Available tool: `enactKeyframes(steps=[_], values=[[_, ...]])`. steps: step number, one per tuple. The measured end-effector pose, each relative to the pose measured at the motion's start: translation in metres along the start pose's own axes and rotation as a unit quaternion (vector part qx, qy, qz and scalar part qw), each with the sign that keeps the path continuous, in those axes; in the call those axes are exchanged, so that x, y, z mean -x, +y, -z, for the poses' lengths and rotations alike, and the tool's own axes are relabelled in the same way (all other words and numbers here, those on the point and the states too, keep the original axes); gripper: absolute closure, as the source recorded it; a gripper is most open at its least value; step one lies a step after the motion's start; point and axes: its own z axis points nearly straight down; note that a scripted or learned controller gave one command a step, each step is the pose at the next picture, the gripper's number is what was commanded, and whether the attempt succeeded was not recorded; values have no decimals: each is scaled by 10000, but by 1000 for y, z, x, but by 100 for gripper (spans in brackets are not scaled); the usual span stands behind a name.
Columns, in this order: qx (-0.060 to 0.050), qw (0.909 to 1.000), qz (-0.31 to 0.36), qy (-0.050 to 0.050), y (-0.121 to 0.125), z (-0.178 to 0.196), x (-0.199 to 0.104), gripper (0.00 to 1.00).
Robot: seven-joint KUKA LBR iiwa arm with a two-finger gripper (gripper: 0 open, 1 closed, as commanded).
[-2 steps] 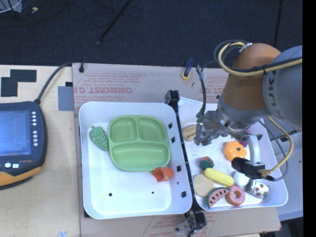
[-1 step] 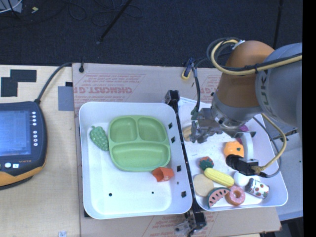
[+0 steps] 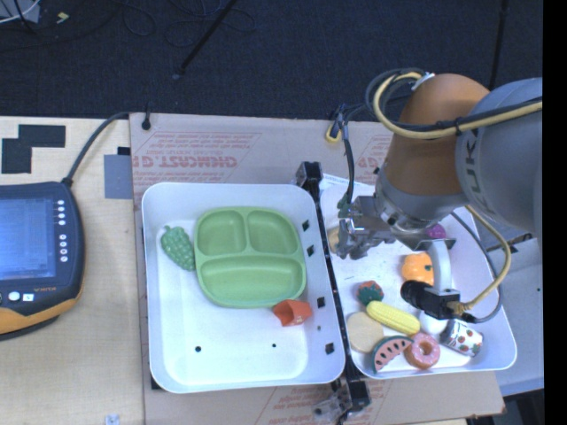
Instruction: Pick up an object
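Hovering low over the right bin (image 3: 500,348)'s upper left corner: gripper (image 3: 352,237), finger state impossible to tell. Clustered at that bin's lower part: yellow corn (image 3: 392,317), watermelon slice (image 3: 391,354), pink donut (image 3: 424,351), orange fruit (image 3: 417,266). In the left bin (image 3: 168,343): 1 green divided plate (image 3: 249,257), green grapes (image 3: 178,247), orange piece (image 3: 292,311)

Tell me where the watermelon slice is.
The watermelon slice lies in the right bin, at its near edge, just left of the pink donut and below the yellow corn.
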Motion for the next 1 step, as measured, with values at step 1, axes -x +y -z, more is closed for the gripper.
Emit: enactKeyframes(steps=[1], values=[[5, 10000, -7, -3, 5, -1, 9, 100]])
